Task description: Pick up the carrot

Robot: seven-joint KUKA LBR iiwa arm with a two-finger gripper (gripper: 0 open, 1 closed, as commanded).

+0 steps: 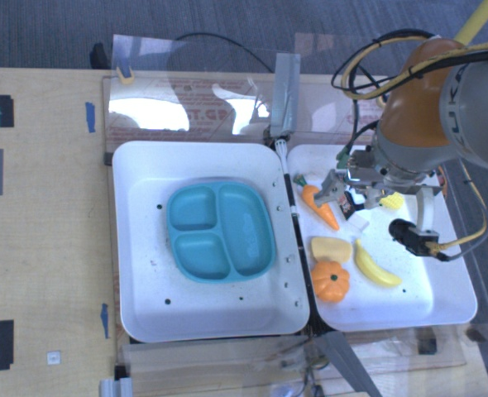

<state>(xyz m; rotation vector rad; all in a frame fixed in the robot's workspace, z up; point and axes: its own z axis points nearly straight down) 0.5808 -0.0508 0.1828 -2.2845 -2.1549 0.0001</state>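
Right of frame centre, in the right bin (442, 300), gripper (343, 190) hangs just beside carrot (321, 206), presumably lining up a grasp; finger state unreadable.

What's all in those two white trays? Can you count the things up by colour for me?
Orange: 2, the carrot and a small pumpkin
Yellow: 3, a banana, a pale cheese-like block and a yellow piece partly hidden under the arm
Blue: 1, a divided plate in the left tray
Total: 6
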